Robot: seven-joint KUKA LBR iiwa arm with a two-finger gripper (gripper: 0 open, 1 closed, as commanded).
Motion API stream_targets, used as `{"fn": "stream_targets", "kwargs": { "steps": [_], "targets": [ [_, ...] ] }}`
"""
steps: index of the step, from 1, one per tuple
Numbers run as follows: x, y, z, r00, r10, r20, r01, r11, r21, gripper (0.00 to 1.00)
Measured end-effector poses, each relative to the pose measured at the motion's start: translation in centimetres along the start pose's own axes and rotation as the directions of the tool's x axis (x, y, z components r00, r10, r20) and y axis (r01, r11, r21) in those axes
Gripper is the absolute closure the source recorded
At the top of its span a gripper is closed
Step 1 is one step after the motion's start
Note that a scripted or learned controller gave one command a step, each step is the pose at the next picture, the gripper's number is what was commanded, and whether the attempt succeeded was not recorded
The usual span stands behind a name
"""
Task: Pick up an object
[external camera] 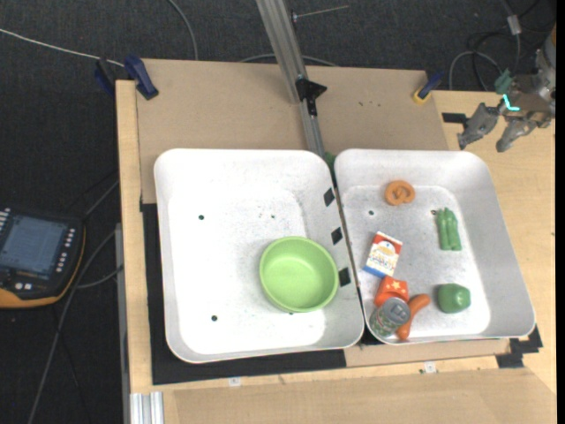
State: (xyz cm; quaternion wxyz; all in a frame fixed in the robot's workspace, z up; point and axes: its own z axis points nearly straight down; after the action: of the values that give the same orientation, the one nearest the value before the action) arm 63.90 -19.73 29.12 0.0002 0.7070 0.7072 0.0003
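Approach step, nothing grasped: end effector (494,131) hung spread and unladen beyond the right bin's (503,237) far right corner; orange ring (399,193) lay inside that bin near its far wall, so next move needed descent over it.

A green bowl (299,275) sits upright at lower centre. Right of it lie a small carton (383,255), an orange ring (399,193), green pods (448,230) and a green pepper (453,298).

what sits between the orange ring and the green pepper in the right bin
In the camera view, the green pea pods lie between the orange ring-shaped toy and the green toy pepper, near the right white bin's right wall.
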Motion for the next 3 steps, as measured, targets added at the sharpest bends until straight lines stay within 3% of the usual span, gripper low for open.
{"fn": "stream_targets", "kwargs": {
  "steps": [1, 3],
  "targets": [
    [0.0, 0.0, 0.0, 1.0, 0.0, 0.0, 0.0, 1.0, 0.0, 0.0],
    [0.3, -0.3, 12.6, 1.0, 0.0, -0.001, 0.0, 1.0, 0.006, 0.0]
  ]
}}
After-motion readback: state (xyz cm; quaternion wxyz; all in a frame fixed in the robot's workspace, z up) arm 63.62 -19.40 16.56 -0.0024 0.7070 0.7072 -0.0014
